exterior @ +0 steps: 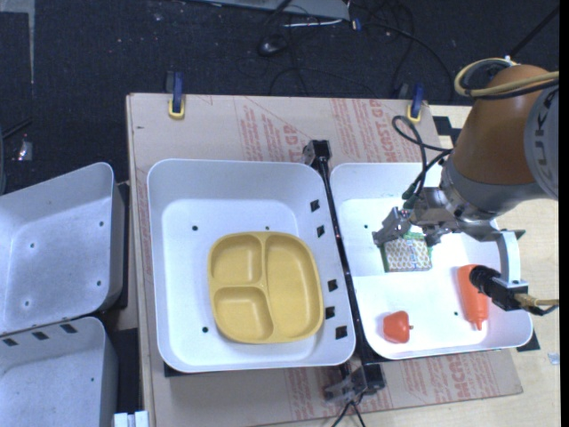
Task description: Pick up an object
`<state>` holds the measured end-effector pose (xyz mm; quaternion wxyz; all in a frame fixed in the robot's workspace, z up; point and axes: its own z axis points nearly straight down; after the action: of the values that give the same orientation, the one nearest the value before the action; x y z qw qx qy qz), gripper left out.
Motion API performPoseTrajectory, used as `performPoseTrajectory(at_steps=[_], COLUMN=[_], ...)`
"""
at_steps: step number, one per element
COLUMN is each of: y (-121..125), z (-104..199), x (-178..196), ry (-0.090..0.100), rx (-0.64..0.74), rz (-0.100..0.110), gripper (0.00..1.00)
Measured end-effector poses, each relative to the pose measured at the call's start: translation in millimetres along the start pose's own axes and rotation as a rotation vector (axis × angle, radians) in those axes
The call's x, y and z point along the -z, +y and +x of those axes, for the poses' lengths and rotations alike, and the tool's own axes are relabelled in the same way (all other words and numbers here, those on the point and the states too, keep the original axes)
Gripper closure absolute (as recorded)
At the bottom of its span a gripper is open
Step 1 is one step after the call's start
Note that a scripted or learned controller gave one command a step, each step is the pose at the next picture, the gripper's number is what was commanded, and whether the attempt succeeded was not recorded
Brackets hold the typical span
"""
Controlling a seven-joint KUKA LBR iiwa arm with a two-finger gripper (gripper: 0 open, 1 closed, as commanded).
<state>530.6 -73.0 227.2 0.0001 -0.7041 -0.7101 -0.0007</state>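
Dark speckled floor point(71, 52) strewn with black cables point(391, 34) behind the bench point(231, 123).

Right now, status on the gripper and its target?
Gripper low over patterned green-white pad, right bin. Grasp unconfirmed. Orange carrot, red pepper nearby, clear.

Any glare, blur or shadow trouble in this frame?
Camera view: even lighting, the white bins bright but not washed out; soft shadow under the yellow tray; gripper slightly soft above the patterned packet; floor dark.
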Motion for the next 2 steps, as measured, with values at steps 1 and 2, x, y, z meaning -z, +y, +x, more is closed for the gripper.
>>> performPoseTrajectory(at_steps=[1, 2], y=[23, 50], z=[56, 107], x=[-8, 3], ry=[0.000, 0.000], rx=[0.000, 0.000], rz=[0.000, -0.003], gripper=[1.00, 1.00])
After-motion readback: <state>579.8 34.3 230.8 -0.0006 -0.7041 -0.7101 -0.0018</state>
